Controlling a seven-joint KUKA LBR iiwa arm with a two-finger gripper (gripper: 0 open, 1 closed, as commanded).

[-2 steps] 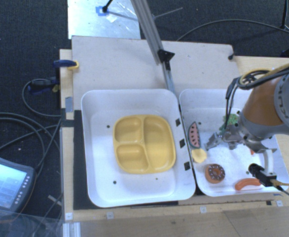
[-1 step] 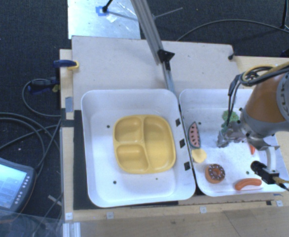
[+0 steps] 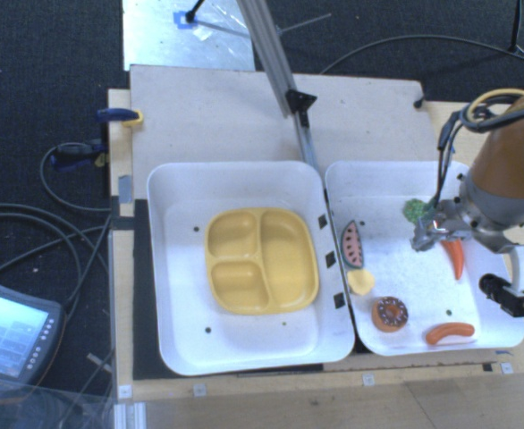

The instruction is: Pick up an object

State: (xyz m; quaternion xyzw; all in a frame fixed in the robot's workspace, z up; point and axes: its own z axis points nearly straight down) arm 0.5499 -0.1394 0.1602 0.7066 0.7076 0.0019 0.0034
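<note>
The right bin (image 3: 383, 179) holds several toy foods. A green broccoli (image 3: 414, 209) lies near its back, and an orange carrot (image 3: 457, 256) rests toward the right wall. A watermelon slice (image 3: 352, 244) and a yellow piece (image 3: 361, 281) lie by the left wall. A brown donut (image 3: 390, 314) and a red-orange sausage (image 3: 450, 332) are near the front. My gripper (image 3: 426, 236) hangs over the bin just below the broccoli and left of the carrot, with its tip pointing down to the left. I see nothing held in it.
A yellow divided plate (image 3: 262, 259) lies in the left bin (image 3: 181, 195). The arm's grey wrist with its orange band (image 3: 505, 172) covers the right bin's far right side. A slanted metal pole (image 3: 271, 43) crosses the back of the bench.
</note>
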